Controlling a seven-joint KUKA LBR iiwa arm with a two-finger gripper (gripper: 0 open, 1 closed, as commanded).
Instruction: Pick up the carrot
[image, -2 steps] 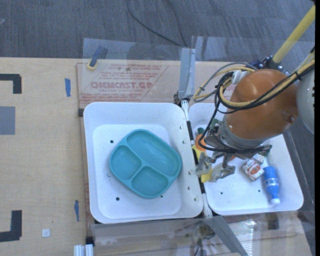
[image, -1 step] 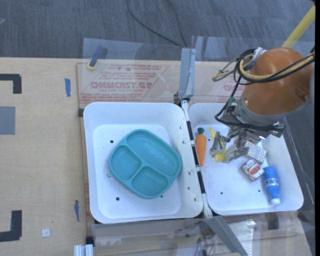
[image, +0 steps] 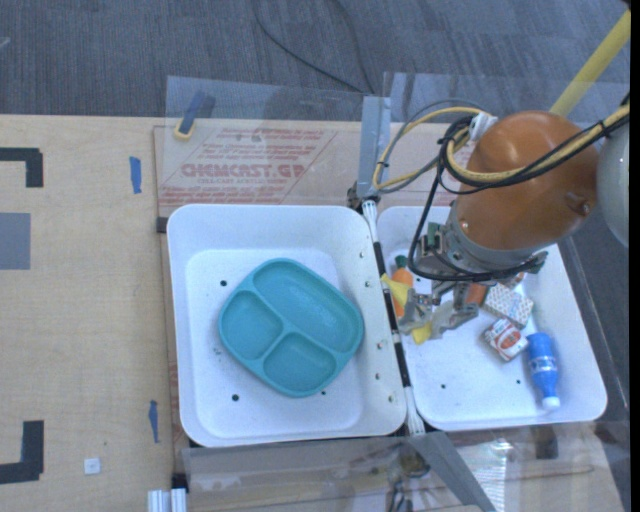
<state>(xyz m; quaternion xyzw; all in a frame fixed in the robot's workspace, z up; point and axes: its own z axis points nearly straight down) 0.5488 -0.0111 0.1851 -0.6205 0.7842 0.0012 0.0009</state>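
Over the right bin (image: 580, 395) we see the arm's orange-banded wrist hanging low, with the pincer (image: 447, 312) beneath it, near the bin's left wall. We cannot tell its state from this angle, since the wrist hides most of it.

What we take for the carrot (image: 401, 276) lies just beside that left wall, a small orange piece with a yellow item (image: 399, 292) touching or overlapping it; we cannot separate the two cleanly. We judge it a toy: light, stiff, smooth and somewhat slippery, unlikely to be damaged by a firm squeeze. We would take hold across its thicker middle, since a tapered end may slide out. The nearby wall leaves little room on one side.

Farther right sit a blue bottle (image: 542, 367) and a small packet (image: 506, 340). A teal divided plate (image: 290, 327) rests in the left bin (image: 190, 330).
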